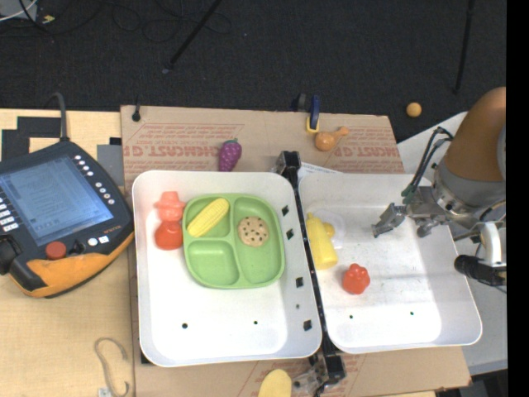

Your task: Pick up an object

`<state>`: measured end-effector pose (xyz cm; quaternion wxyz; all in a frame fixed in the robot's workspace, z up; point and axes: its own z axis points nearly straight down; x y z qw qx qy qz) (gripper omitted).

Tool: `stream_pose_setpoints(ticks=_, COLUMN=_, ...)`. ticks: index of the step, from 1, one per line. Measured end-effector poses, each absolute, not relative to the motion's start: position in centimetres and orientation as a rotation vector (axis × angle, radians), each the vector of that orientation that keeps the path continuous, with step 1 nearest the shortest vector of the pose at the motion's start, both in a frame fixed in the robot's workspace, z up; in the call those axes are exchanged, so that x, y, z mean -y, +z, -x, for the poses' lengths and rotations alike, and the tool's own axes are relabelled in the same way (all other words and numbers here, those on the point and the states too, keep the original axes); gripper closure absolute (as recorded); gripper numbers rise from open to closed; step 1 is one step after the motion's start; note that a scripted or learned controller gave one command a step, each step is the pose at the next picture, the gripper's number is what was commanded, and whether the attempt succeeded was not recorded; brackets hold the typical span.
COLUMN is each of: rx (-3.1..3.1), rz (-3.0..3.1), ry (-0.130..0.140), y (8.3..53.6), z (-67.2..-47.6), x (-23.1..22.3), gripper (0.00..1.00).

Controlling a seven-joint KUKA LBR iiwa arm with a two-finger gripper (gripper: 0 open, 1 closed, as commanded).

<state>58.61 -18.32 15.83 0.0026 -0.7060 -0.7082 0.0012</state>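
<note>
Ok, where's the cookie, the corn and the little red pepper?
cookie point(253, 231), camera view, middle of its top face.
corn point(207, 217), camera view, middle of the cob.
red pepper point(356, 279), camera view, middle of its body.

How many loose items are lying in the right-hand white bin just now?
2: a yellow plastic bottle-shaped toy against the right bin's left wall, and a red plastic pepper-like toy near its middle. The arm may hide more.

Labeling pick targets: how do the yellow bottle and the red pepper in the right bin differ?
Colour: the yellow bottle is yellow, the red pepper red with a darker top.
Shape: the bottle is long and lies on its side; the pepper is short and rounded.
Place: the bottle lies against the right bin's left wall; the pepper sits nearer the bin's middle, apart from it.
Shared: both lie in the right bin, apart from the gripper.
</note>
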Motion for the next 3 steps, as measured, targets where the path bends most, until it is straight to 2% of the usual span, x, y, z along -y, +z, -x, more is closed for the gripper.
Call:
stream_pose_setpoints(ticks=1, rx=2.220, rz=2.215, ry=0.004, y=9.6, z=-58.0, x=18.2, gripper=0.00)
stream_pose_setpoints(ticks=2, rx=2.219, rz=2.219, ry=0.002, y=8.7, z=-58.0, x=18.1, gripper=0.00)
stream_pose_setpoints(ticks=3, rx=2.215, rz=2.224, ry=0.000, y=9.8, z=-58.0, x=18.2, gripper=1.00)
